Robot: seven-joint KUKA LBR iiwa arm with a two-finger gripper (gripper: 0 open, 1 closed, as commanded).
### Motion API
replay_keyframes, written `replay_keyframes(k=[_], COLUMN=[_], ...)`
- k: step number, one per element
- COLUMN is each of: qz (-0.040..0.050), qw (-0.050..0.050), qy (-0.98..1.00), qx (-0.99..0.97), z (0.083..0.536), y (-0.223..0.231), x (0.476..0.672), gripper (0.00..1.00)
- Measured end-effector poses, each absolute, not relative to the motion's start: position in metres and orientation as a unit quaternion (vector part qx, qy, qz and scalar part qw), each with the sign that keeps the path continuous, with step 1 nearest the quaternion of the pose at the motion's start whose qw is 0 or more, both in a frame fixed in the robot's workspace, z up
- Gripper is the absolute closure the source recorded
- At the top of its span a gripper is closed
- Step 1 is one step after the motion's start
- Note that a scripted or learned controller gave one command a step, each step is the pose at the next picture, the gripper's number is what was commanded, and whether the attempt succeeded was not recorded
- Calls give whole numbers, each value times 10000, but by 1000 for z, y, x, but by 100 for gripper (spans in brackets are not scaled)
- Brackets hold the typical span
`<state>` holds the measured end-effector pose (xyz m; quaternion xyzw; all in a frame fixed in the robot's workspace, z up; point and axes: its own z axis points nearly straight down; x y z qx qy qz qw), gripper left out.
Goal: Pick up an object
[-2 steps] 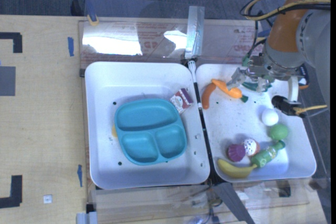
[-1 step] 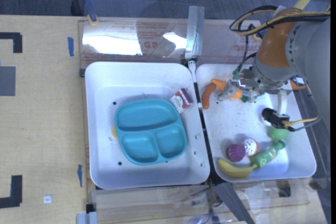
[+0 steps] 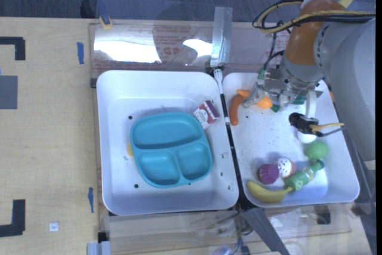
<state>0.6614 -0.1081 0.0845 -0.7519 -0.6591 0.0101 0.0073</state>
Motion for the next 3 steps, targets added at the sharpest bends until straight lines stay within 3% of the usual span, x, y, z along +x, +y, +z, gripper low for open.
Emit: replay_keyframes(k=[1,2,3], qz=[52,77,63], qw=[54,61,48], qy=[-6424,-6436,-6440], qx=[-7664,-7653,-7650], z=[99,109,110], y=[-155,-154,-154], x=[663,663,664], gripper=[0,100,0])
